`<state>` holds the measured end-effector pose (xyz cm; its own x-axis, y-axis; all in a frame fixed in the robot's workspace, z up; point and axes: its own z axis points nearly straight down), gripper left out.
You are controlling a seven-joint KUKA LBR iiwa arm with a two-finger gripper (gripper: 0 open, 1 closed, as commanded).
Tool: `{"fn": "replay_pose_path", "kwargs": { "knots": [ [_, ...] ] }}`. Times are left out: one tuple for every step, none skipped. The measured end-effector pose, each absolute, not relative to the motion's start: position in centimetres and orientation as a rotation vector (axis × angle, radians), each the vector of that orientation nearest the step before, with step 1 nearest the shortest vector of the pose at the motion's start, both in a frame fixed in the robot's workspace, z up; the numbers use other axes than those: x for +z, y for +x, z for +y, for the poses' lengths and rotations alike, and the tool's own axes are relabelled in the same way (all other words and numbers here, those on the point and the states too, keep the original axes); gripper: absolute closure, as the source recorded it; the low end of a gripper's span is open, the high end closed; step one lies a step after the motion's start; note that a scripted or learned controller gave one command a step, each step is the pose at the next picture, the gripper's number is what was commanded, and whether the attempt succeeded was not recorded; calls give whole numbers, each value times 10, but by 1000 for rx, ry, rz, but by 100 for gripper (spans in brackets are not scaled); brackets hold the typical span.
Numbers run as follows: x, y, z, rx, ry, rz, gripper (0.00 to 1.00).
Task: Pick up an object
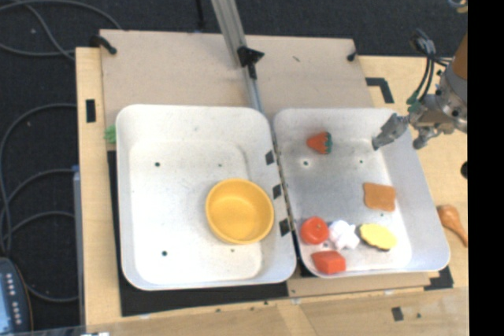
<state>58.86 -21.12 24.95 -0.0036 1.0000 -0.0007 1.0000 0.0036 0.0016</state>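
Hanging over the upper right rim of the right bin (pixel 409 193), the claw (pixel 403 131) is sitting spread apart with nothing between its two fingers, so the pick is, by the look of it, not yet begun. One finger is pointing down-left over the bin's edge and the other is angling beside it.

Every candidate is lying loose in the right bin: a strawberry-like toy (pixel 319 142) near the top, closest to the claw but apart from it; an orange slab (pixel 379 196) toward the right wall; and, clustered along the lower edge, a red tomato-like ball (pixel 314 230), a small white piece (pixel 342 233), a yellow oval (pixel 379 237) and a red block (pixel 328 262). The left bin (pixel 157 145) is carrying a yellow bowl (pixel 239 210). An orange thing (pixel 451 221) is lying on the desk (pixel 181 67) outside the bins. What remains is the whole job: choosing, descending, closing and lifting.

Most of the arm is being cut off at the right edge, leaving the wrist barely readable. The small white piece is too blurred to identify, and it is appearing to touch the ball and the oval.
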Motion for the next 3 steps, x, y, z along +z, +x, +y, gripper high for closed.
{"fn": "replay_pose_path", "kwargs": {
  "knots": [
    [250,589,-211,0,2216,2225,0],
    [201,598,-214,-6,2219,2224,0],
    [149,597,-226,-8,2223,2221,0]
  ]
}}
